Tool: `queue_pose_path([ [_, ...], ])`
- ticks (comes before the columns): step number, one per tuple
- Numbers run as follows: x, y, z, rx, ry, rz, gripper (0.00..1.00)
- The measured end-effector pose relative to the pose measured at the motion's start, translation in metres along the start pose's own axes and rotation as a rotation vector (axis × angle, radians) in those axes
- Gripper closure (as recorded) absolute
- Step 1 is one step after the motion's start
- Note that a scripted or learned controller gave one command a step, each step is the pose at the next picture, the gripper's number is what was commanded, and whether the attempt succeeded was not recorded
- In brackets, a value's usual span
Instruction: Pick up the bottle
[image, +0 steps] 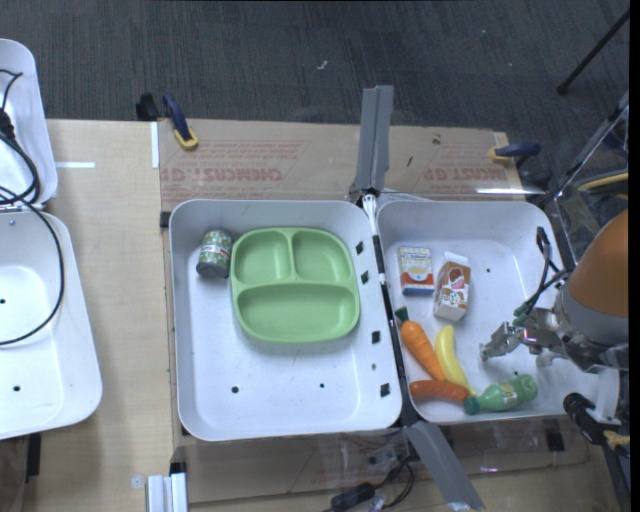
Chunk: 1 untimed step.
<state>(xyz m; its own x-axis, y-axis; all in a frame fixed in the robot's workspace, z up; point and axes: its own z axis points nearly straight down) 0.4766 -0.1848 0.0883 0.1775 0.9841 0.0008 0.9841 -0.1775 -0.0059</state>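
A: Which way does the bottle lie?

B: On its side, long axis nearly level across the frame, tilted a little so the right end sits higher. The narrow neck end points left, toward the sausage; the fat end points right.

A: And its look?

B: Green plastic, with a pale label patch near the middle. It is small and a bit blurred, so the label cannot be read.

A: Where is it?

B: At the lower edge of the right bin, in the lower right of the frame. Its neck touches or nearly touches the sausage's right end. The banana and carrot lie just to its upper left, and two small cartons stand higher up in the same bin.

A: The arm?

B: It enters from the right edge, its orange band showing at mid-right above the grey wrist. The gripper reaches leftward over the right bin, just above the bottle in the frame and apart from it.

A: The fingers?

B: They look slightly parted with nothing between them, though the metal tips are small and hard to read.

A: The other bin?

B: The left bin holds a green divided plate and a small can just left of it.
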Motion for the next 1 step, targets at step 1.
queue_pose_path([
  [1,-0.016,0.0044,-0.0008,0.002,0.008,0.045,0.0],
])
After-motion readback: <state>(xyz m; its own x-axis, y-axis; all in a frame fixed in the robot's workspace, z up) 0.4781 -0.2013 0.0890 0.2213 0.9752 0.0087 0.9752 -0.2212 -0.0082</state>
